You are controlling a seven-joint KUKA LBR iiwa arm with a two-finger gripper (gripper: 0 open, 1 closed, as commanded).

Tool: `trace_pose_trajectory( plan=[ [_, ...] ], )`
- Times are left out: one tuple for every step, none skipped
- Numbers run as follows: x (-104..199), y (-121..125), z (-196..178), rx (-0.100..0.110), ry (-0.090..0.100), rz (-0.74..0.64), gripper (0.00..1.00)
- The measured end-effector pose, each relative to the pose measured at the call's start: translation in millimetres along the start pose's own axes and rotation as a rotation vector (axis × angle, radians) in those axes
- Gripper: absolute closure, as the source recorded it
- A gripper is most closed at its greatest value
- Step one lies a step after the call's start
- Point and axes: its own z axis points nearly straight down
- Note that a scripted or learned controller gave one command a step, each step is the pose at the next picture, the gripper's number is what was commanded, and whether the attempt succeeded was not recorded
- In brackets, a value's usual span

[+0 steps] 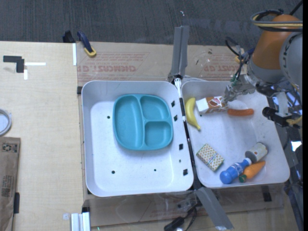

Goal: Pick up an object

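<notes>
Camera view: claw [230, 93] state unclear; one banana [192, 112], one carrot [253, 170], one bottle [234, 172].

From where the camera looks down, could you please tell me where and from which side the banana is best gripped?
I would grip the banana across its middle, coming straight down from above. It lies flat in the right bin, close beside the dividing wall, curving lengthwise along it. Fingers closing across the narrow width should fit, though the wall side looks tight. The small carton near its top end crowds that part.
</notes>
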Motion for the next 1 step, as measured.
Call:
trace_pose_trajectory(
  plan=[
    [0.1,-0.2,0.3,0.001,0.000,0.000,0.00]
  ],
)
